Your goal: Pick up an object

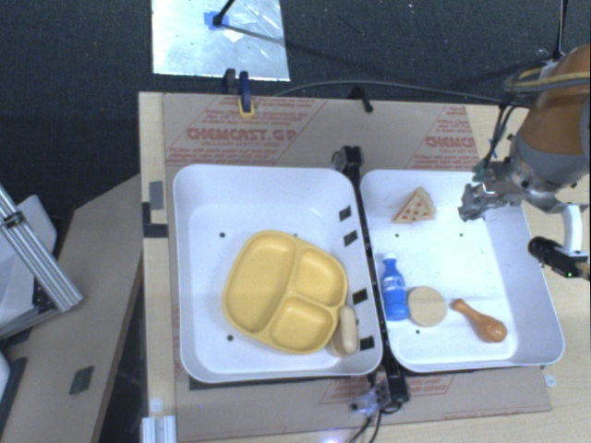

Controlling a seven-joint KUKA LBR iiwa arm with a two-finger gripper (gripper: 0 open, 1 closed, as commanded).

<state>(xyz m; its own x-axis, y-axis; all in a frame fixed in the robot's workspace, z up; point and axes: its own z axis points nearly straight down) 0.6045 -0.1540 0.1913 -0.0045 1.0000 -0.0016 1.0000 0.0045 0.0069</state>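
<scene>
In the right bin (526,275) lie a tan pizza-slice toy (415,208) at the back, a blue bottle (393,289) by the left wall, a round wooden disc (427,305) beside it, and a brown wooden drumstick (479,319) toward the front right. My gripper (473,202) hangs over the back right of this bin, just right of the pizza slice and apart from it. Nothing shows between its fingers.
The left bin (212,210) holds a yellow divided tray (284,290) and a beige bread-like piece (346,330) at its front right corner. A black divider with clips (362,247) runs between the bins. The arm's orange band (554,118) looms at the right.
</scene>
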